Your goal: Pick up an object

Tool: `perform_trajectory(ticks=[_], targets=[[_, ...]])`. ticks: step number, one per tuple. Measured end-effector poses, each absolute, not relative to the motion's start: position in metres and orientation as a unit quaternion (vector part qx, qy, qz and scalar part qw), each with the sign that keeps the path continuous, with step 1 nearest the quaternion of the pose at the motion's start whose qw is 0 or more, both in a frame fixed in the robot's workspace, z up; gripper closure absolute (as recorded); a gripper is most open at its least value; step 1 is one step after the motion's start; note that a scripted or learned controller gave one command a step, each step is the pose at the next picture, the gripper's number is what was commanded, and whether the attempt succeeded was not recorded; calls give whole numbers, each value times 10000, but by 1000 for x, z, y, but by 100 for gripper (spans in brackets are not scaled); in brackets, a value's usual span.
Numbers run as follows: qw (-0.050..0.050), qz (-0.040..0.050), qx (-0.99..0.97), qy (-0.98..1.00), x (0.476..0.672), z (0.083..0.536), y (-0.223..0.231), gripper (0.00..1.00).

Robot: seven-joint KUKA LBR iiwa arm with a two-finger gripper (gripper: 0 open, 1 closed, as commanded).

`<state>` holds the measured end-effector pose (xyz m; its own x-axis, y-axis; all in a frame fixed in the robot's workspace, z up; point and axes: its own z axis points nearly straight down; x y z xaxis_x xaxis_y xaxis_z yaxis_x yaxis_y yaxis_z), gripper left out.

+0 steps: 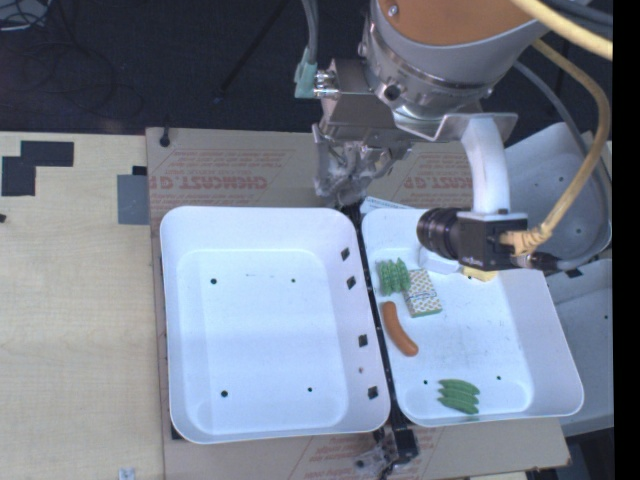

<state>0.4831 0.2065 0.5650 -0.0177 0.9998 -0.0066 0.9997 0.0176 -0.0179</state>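
Observation:
The right bin [540,358] holds several small objects. A ribbed green piece [393,276] lies near its left wall, with a small patterned box [423,294] right beside it. Below them lies an orange sausage-shaped piece [400,329], and a green pod bundle [459,395] sits near the front edge. My gripper [343,178] hangs over the far rim where the two bins meet, up and to the left of the ribbed green piece. It is blurred and seen from above. I see nothing in it.
The left bin [260,318] stands beside the right one, sharing a middle wall with black clips [362,340]. A black camera unit [470,238] on a white bracket hangs over the right bin's far part. Cardboard [230,168] lies under both bins.

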Motion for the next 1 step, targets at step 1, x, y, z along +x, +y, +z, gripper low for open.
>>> perform_trajectory(ticks=[1], targets=[[41,91,-7005,-7135,483,565,206,0]])
